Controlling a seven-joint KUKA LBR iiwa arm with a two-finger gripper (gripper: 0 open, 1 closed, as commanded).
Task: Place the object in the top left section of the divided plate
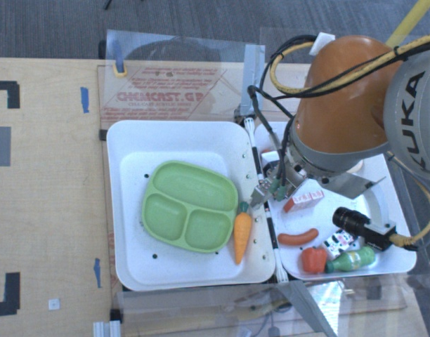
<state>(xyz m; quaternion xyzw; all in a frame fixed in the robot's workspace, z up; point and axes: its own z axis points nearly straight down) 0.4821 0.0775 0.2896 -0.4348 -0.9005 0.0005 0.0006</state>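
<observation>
Hovering low over the seam between the two bins, the tool (265,190) sits just above and beside the carrot (242,236), which lies in the left bin (131,258) tight against the right edge of the green divided plate (189,205). Whether the tool's tips are apart or together cannot be told; the orange wrist housing (345,93) covers most of it, and nothing can be seen between the tips. The carrot is probably the task's object, being the one thing lying just below the tool. It lies lengthwise along the plate's rim, not in any section. The target top left section lies well left of the tool, across the plate.

To the tool's right, in the right bin (401,258), lie a small red-and-white carton (304,199), a sausage (298,238), a tomato (313,260), a green bottle (352,260) and a black-and-white toy (339,243). The bins' shared rims run under the tool and could catch a low sweep.
</observation>
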